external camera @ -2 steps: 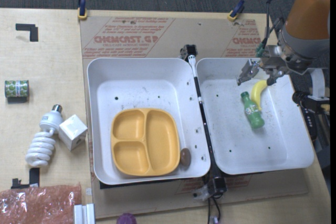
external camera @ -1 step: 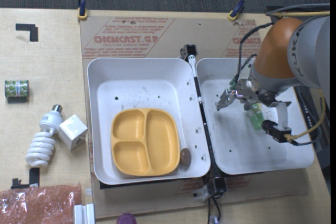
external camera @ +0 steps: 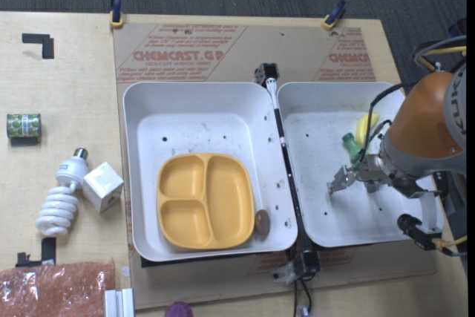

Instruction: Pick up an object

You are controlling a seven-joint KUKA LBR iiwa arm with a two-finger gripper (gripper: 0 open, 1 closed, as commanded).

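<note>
At the far left of the frame, on the pale wooden worktop (external camera: 59, 122), a small green can (external camera: 23, 127) lay on its side near the edge. Below it a white spiral bulb (external camera: 61, 201) rested against a white cube-shaped box (external camera: 103, 187). A pinkish mesh bag (external camera: 56, 289) filled the lower left corner.

The left bin (external camera: 148, 104), smooth white plastic with rounded corners, held a yellow divided plate (external camera: 205, 200) with three compartments toward its lower side. A small brown oval object (external camera: 262, 223) lay just beside the plate's lower right rim, close to the bin's wall. The upper half of this bin's floor was bare.

The right bin (external camera: 312, 130) sat touching the left one along a dark seam. Its left and lower floor was open. A yellow object (external camera: 366, 127) and a green object (external camera: 350, 144) lay together in the upper right part, partly hidden by the arm (external camera: 423, 122), whose orange band bulged over that bin's right edge. The gripper (external camera: 344, 180) hung low just below the green object, with its metal fingers (external camera: 338, 183) slightly apart and clamped on nothing.
</note>
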